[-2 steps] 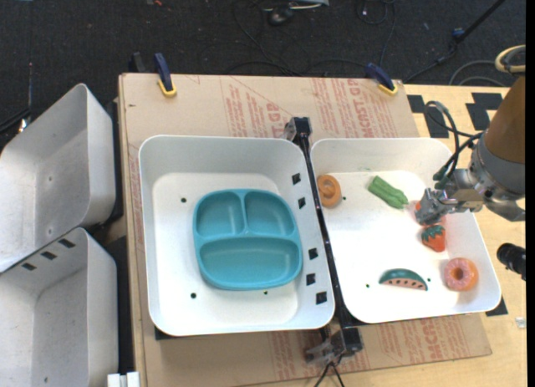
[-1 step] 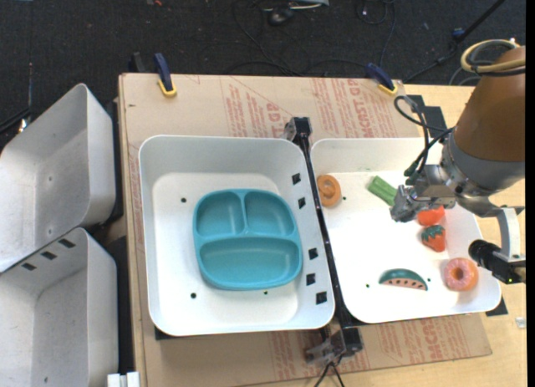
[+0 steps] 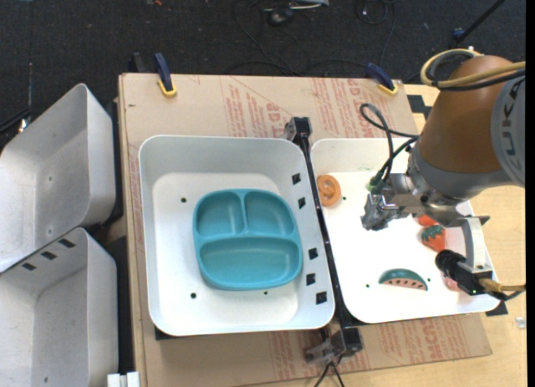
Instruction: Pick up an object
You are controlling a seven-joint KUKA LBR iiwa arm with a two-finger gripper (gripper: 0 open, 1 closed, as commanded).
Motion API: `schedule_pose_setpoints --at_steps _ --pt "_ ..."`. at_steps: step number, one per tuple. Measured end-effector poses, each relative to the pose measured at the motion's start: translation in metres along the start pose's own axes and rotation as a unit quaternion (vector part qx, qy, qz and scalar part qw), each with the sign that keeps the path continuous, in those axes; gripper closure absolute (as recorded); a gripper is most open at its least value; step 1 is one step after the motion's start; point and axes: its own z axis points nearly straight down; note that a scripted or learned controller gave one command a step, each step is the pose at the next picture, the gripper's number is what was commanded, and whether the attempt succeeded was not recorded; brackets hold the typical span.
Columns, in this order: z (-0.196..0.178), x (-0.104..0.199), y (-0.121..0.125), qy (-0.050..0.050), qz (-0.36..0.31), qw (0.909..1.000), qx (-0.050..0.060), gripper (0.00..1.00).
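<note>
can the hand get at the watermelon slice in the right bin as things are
Probably yes. The watermelon slice lies flat on bare bin floor with nothing on top or beside it, and the hand hangs over the same right bin, up and to the slice's left.

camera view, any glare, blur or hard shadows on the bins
Camera view: lighting is even and the frame is sharp; the left bin shows only a mild bright sheen on its white rim, no blown-out glare; the blue plate casts almost no shadow; the gripper casts a soft, faint shadow on the right bin; the floor behind the bench is dark.
</note>
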Motion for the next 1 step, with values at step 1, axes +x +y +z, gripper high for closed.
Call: schedule_pose_setpoints --at_steps 1 --pt "0.0070 0.0496 0.0123 -0.001 0.000 1.0000 -0.001 1.00"
